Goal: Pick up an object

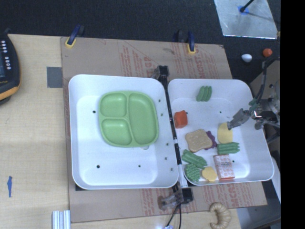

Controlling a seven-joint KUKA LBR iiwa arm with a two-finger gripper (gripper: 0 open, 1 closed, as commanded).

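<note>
My gripper (238, 120) reaches in from the right edge, low over the right bin (248, 92). Its tip is just above and right of a yellow toy piece (225, 133), very close to it. Nothing is seen held. The same bin also holds a tan bread slice (198, 140), an orange-red block (180, 119), a green pea pod (204, 93), green beans (228, 148), a red and white packet (223, 168) and a small yellow piece (209, 174) on a green leafy item (192, 171).
The left bin (86, 171) carries a light green divided plate (128, 119). A black handset (7, 66) lies at the far left of the bench. A tan curled object (220, 214) rests outside the bins at the bottom. Clamps hold the cardboard's far edge.
</note>
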